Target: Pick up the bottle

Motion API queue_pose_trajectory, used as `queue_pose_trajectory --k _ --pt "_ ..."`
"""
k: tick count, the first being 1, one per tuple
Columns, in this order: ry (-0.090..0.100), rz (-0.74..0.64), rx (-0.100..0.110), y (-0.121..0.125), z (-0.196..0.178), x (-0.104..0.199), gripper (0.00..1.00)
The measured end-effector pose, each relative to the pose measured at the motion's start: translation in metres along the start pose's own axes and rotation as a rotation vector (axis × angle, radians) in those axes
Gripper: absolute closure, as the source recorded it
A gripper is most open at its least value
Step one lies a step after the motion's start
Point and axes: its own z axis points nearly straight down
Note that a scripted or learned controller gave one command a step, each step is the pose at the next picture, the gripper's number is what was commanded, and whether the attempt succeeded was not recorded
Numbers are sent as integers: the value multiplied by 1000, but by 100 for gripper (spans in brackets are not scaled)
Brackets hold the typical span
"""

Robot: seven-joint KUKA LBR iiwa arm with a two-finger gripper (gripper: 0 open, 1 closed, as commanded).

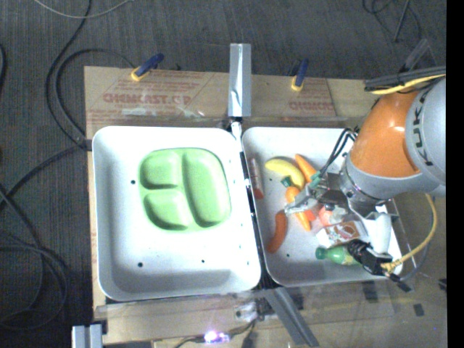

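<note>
Pincer (308,203) hovers, perhaps above toy food, near bottle (335,254).

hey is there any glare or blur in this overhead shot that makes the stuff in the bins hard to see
Camera view: lighting is even and soft; the green tray reads clearly in the left bin. Camera view: a bright sheen sits on the arm's orange band. Camera view: the small items in the right bin look soft, and the green bottle lies partly under the gripper.

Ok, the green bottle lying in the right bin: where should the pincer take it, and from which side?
Probably across the body of the bottle, coming straight down. It lies on its side near the bin's front wall, so its long sides face up, with open floor to its left.
</note>
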Motion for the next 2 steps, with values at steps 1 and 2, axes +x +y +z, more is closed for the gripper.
queue_pose_trajectory --k 1,2 --pt "-1 4 -16 45 93 -33 0" --pt "0 261 -18 17 93 -100 0"
